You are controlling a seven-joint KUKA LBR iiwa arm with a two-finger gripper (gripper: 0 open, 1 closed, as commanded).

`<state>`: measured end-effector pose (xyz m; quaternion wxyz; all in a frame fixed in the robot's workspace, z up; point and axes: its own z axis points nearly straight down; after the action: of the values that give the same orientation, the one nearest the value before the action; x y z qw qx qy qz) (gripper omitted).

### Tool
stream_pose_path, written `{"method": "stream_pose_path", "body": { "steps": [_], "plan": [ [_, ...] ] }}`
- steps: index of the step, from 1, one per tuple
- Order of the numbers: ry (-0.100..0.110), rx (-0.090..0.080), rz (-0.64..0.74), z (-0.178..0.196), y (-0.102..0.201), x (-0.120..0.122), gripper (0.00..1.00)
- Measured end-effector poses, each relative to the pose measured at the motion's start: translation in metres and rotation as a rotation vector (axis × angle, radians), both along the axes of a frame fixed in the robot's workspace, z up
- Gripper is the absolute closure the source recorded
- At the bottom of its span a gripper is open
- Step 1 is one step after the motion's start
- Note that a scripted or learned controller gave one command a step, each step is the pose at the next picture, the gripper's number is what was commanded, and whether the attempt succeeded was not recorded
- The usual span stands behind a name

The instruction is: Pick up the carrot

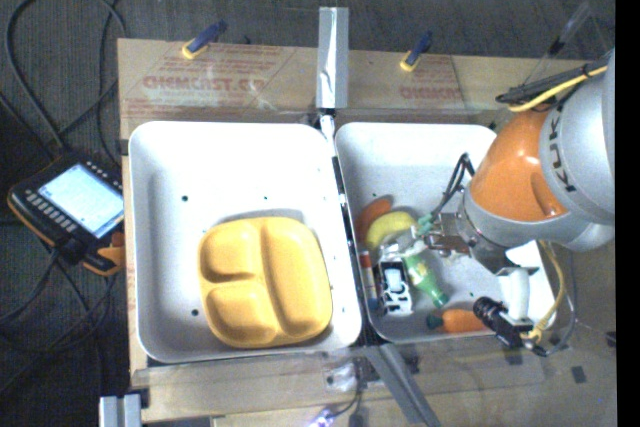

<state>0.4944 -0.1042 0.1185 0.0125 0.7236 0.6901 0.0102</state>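
Currently the jaws, their state unclear, hover near the carrot in the right bin.

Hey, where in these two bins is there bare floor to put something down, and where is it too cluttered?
Free: the left bin behind and left of the yellow tray, and the right bin's back half. Crowded: the right bin's front, where the carrot, a yellow fruit, a green item and the arm bunch together.
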Motion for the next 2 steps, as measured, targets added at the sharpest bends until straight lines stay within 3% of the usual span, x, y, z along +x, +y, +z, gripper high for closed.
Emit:
{"method": "stream_pose_path", "body": {
  "steps": [1, 2],
  "plan": [
    [0.037, 0.002, -0.011, 0.063, -0.019, -0.011, 0.0],
    [0.036, 0.001, 0.208, 0.132, 0.014, -0.009, 0.0]
  ]
}}
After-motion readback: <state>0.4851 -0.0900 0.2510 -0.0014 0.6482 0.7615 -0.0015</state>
